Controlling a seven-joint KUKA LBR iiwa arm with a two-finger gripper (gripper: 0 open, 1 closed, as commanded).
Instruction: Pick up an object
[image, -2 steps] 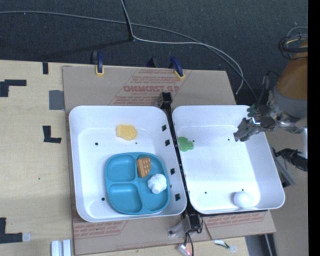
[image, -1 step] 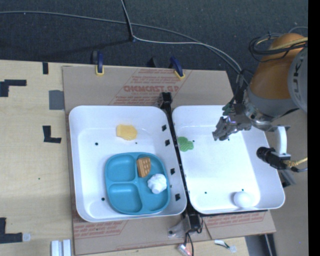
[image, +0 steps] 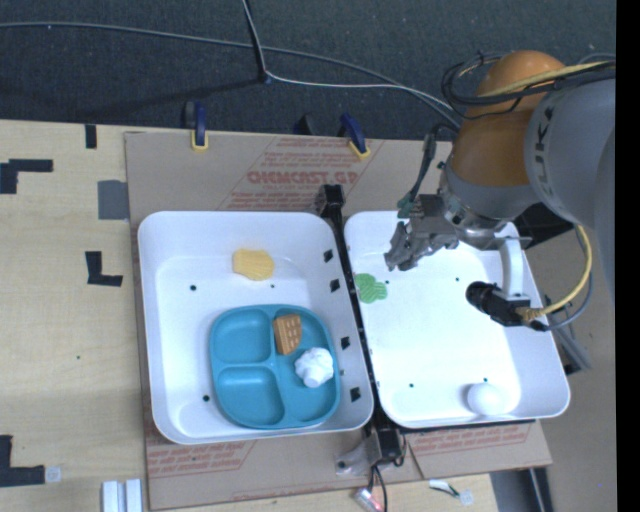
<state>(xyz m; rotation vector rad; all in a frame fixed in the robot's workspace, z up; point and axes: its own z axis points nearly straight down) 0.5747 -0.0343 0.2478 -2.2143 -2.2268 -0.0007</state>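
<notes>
The small green object lies in the right bin, touching its left wall. The gripper hovers just up-right of it; whether it is released or clenched cannot be told. A good grasp likely needs a descent clear of that wall.

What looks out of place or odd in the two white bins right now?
Nothing looks spilled or damaged. The blue divided plastic tray sits flat in the left white bin, holding a brown waffle-like piece and a white crumpled lump. A yellow lump lies loose behind it. The small green object rests against the right white bin's left wall.
</notes>
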